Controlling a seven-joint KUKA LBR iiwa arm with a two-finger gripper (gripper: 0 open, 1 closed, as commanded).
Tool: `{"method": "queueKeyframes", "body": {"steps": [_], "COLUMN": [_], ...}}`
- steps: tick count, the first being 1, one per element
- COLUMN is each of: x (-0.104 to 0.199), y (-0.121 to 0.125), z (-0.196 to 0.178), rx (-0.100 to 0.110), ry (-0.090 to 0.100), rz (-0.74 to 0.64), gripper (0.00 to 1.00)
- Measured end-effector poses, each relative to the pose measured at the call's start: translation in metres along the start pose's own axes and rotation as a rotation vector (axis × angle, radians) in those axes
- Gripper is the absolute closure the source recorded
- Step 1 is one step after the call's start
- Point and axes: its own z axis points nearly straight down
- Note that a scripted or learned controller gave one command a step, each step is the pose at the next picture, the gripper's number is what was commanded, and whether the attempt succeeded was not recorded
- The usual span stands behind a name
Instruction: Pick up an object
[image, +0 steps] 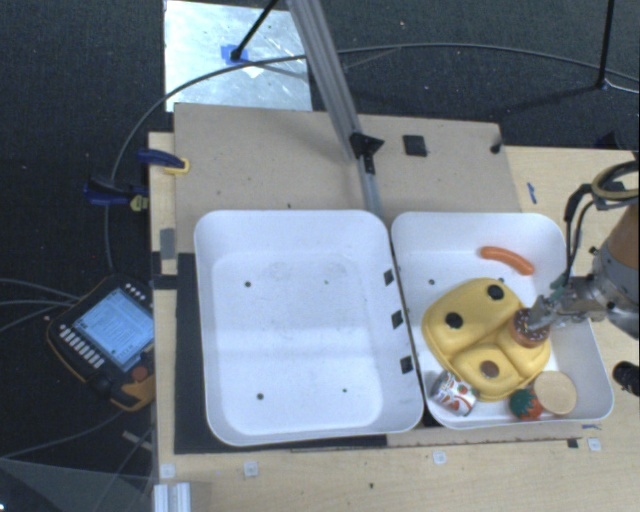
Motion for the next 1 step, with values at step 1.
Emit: {"method": "queueKeyframes", "body": {"steps": [1], "x": [-0.0009], "y": [0.0002], "z": [-0.0434], "rx": [0.0], "ry": [0.0], "rz": [0.0], "gripper": [1.0]}}
